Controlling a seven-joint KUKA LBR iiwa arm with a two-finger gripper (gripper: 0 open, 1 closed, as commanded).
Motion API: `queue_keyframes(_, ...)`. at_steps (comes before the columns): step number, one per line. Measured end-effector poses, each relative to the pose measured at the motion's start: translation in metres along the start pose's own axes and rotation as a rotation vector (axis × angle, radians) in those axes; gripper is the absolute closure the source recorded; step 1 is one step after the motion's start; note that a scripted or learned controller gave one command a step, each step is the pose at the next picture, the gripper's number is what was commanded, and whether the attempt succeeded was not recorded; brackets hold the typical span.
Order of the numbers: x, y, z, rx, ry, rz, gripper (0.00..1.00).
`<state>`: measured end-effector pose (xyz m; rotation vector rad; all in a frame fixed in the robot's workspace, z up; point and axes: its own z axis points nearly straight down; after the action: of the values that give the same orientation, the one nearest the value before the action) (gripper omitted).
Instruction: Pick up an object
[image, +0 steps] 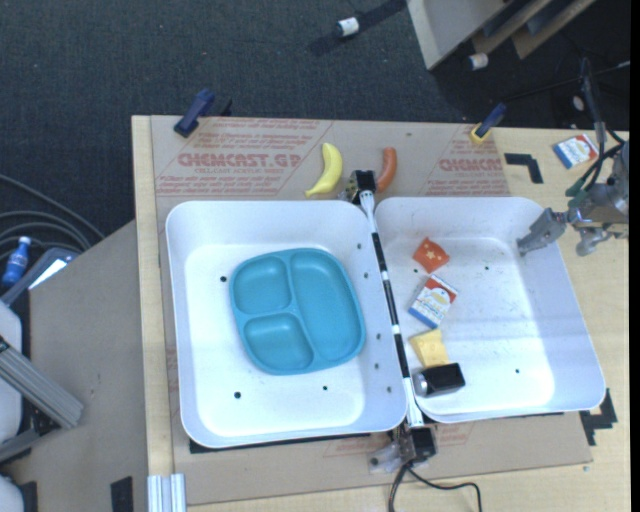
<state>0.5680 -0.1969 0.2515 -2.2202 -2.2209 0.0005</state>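
Note:
The right bin (520, 320) holds a small orange-red box (431, 254), a blue, white and red packet (433, 301), a yellow block (430, 347) and a black object (441, 379) by its front left corner. All of them lie in the bin's left half. My gripper (560, 236) hangs over the bin's far right corner, well to the right of these objects. Its two grey fingers (534, 232) stand apart with nothing between them.
The left bin (200, 250) holds a blue divided plate (297, 311). Behind the bins, on the brown board, lie a yellow banana (325, 170) and an orange sausage-shaped toy (387, 168). A black divider (385, 290) runs between the bins.

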Motion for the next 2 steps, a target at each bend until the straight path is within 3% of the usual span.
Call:
queue_keyframes(1,0.060,-0.003,0.138,-0.001,0.000,0.000,0.00)
queue_keyframes(2,0.092,0.046,0.167,-0.001,0.000,-0.001,0.00)
